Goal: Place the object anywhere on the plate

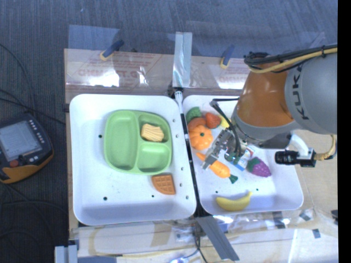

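Note:
A green divided plate (pixel 112 147) lies in the left bin (pixel 88 201). A yellow bread piece (pixel 152 132) rests in its upper right compartment. My gripper (pixel 211 159) hangs low in the right bin (pixel 285 199), near its left wall. It is right over the left end of an orange carrot (pixel 220 170), which lies slanted under it. An orange pumpkin (pixel 199 137) sits just up and left of the gripper. The view does not show anything held.
A brown waffle (pixel 164 183) lies in the left bin below the plate. The right bin also holds a tomato (pixel 213 120), a green vegetable (pixel 193 114), purple grapes (pixel 259 167) and a banana (pixel 234 201) near the front. The arm's orange band (pixel 263 100) covers the bin's back right.

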Robot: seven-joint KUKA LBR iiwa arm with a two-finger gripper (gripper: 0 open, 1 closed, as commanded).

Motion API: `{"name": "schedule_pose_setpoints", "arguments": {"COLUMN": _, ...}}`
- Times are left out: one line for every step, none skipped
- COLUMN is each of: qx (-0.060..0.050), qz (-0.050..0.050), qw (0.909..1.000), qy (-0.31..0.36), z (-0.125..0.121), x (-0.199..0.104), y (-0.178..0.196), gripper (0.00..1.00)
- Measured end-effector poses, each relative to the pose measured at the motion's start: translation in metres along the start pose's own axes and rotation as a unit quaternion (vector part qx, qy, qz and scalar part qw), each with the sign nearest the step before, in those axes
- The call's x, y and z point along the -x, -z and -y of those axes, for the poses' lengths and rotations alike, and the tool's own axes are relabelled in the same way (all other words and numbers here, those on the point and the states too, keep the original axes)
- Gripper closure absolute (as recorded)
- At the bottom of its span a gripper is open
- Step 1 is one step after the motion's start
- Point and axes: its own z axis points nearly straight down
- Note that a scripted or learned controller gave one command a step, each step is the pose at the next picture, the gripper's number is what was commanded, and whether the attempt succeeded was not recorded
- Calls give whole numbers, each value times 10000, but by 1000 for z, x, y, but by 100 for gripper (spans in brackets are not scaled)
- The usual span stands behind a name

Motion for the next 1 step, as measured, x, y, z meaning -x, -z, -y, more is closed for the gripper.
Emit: {"name": "schedule_pose_setpoints", "arguments": {"qx": 12, "qz": -17, "qw": 9993, "qy": 365, "z": -95, "x": 8, "y": 0, "gripper": 100}}
